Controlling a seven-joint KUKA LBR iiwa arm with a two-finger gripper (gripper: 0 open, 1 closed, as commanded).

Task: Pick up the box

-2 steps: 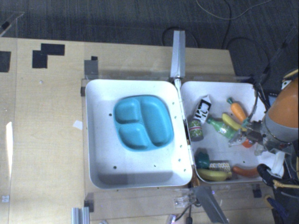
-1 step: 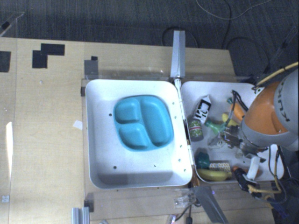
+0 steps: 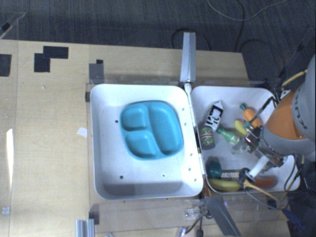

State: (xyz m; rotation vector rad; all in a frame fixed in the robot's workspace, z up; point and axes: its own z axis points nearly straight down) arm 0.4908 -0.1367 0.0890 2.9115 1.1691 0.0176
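Observation:
The box (image 3: 214, 115) is a small black-and-white carton lying in the upper left part of the right bin (image 3: 232, 92), close to the divider. My gripper (image 3: 252, 154) hangs low over the right side of that bin, below and to the right of the box and well apart from it. Grey wrist and orange band (image 3: 282, 121) rise behind it toward the right edge. Nothing from the bin can be seen lifted with the gripper.
Around the box lie a dark can (image 3: 206, 138), a green bottle (image 3: 227, 133), yellow and orange pieces (image 3: 246, 121), a teal object (image 3: 214, 168), a banana (image 3: 224, 184) and a red item (image 3: 267, 182). The left bin (image 3: 106, 132) holds a blue divided plate (image 3: 150, 129).

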